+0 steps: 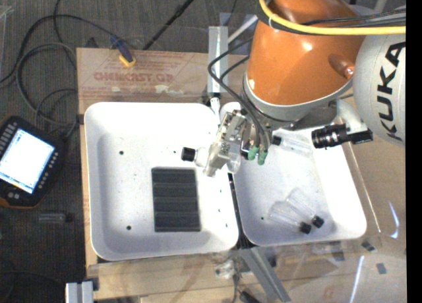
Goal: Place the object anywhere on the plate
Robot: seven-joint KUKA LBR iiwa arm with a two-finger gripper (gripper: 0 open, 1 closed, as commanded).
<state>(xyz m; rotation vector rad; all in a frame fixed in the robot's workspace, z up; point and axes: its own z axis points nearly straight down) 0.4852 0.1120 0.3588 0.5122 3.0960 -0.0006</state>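
The surface (92, 97) bears two white bins; a dark plate (176, 199) lies in the left bin (105, 163). The end effector (217, 160) hangs above that bin's right edge, pinching a clear vial (198, 156).

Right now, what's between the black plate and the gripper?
Camera view: a small black-capped object sits on the left bin's floor between the plate and gripper.
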